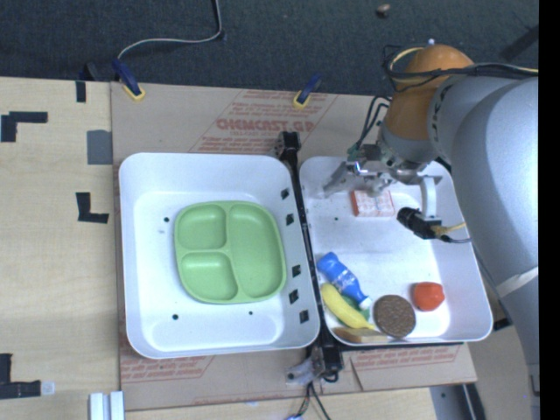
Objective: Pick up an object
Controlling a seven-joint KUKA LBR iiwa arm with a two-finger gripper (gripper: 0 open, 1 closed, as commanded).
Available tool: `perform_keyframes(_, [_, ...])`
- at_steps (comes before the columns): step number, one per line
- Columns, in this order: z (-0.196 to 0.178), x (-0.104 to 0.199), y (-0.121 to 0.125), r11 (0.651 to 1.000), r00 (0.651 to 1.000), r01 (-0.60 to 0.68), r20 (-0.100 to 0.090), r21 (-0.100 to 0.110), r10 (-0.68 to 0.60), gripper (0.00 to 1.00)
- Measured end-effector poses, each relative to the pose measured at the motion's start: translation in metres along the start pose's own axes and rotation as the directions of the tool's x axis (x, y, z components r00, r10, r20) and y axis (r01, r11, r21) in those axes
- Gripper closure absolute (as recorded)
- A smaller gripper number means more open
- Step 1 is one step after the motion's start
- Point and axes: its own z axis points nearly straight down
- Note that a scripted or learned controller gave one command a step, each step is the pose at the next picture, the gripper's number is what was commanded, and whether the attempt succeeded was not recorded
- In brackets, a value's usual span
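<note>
My gripper [361, 182] hangs over the far end of the right bin [464, 265], just above and slightly left of a pink-and-white packet [373, 203]. Its fingers [336, 182] look spread open, with nothing between them. Nearer the front of the same bin lie a blue bottle [339, 277], a banana [344, 310], a brown round disc [394, 315] and a red tomato-like ball [428, 296].
A green divided plate [230, 250] rests in the left bin [140, 234]. The black divider [296, 226] between the bins runs just left of the gripper. My grey arm [499, 173] covers the right bin's right side.
</note>
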Motion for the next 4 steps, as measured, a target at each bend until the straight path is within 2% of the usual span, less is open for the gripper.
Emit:
perform_keyframes(1, [-0.011,-0.002,0.001,1.000,1.000,0.002,0.006,-0.003,-0.002,1.00])
perform_keyframes(2, [-0.012,-0.002,0.001,1.000,1.000,0.002,0.006,-0.005,-0.002,0.00])
perform_keyframes(4, [0.000,-0.020,0.000,1.000,1.000,0.000,0.001,-0.001,0.000,0.00])
